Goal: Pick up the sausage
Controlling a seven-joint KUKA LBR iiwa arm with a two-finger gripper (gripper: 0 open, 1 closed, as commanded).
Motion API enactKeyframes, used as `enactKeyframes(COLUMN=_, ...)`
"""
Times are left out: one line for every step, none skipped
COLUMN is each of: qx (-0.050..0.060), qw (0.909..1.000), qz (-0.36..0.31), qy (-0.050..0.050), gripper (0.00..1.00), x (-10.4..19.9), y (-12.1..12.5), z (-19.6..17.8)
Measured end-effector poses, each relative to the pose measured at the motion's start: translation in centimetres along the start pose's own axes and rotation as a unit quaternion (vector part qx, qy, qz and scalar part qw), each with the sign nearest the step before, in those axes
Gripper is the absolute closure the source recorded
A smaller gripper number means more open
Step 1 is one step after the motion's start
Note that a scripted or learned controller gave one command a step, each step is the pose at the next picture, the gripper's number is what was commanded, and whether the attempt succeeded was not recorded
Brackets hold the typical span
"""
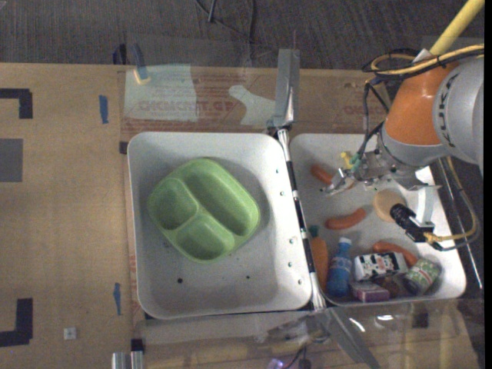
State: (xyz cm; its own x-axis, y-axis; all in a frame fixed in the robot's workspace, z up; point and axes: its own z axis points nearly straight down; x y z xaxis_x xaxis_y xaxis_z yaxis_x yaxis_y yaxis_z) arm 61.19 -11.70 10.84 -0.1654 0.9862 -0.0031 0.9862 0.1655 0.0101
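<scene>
The sausage (pixel 346 220), reddish-brown and slightly curved, lies in the middle of the right bin (pixel 453 283). My gripper (pixel 337 184) hangs over the upper part of that bin, just above and left of the sausage and apart from it. A short orange-red piece (pixel 321 174) lies right beside the gripper's tip on its left. Nothing is visibly held.
A green divided plate (pixel 204 206) sits in the left bin (pixel 154 283). Along the right bin's front lie a carrot (pixel 318 256), a blue bottle (pixel 339 266), a milk carton (pixel 379 266), a purple box (pixel 371 290), a green can (pixel 421 275) and a red piece (pixel 390 247). A tan round thing (pixel 387 204) sits right of the sausage.
</scene>
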Motion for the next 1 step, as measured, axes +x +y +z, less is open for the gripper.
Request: enactKeyframes(qx=0.003, qw=1.0, qz=-0.007, qy=0.001, gripper=0.0, x=-0.42, y=-1.64, z=2.2)
